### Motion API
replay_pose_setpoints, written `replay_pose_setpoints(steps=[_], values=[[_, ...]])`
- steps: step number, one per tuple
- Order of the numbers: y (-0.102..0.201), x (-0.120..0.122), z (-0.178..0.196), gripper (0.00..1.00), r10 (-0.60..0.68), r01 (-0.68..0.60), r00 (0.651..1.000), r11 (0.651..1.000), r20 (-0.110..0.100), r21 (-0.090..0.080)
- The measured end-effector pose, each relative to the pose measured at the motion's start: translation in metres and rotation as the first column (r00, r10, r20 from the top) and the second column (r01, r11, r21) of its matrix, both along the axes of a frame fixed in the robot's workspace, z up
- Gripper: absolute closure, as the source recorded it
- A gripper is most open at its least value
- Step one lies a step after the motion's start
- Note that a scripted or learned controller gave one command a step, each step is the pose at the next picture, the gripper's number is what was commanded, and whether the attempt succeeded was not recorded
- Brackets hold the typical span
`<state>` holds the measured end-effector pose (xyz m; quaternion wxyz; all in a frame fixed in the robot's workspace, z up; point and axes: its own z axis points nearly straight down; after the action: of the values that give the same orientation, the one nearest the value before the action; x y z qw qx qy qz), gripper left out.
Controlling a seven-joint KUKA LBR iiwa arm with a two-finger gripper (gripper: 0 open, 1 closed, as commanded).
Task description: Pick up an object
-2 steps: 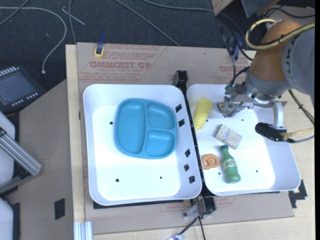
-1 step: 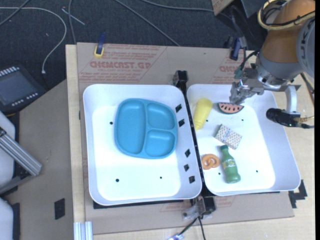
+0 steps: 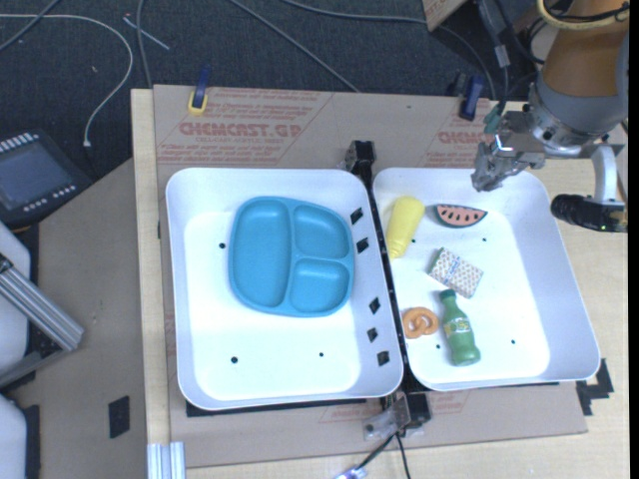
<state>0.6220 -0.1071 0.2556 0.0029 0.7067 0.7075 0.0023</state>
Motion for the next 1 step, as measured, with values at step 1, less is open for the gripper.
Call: replay_pose_setpoints(steps=[1], values=[[0.0525, -0.023, -0.0134, 1.0, 0.003, -0.003, 1.0, 1.0, -0.011, 0.004]])
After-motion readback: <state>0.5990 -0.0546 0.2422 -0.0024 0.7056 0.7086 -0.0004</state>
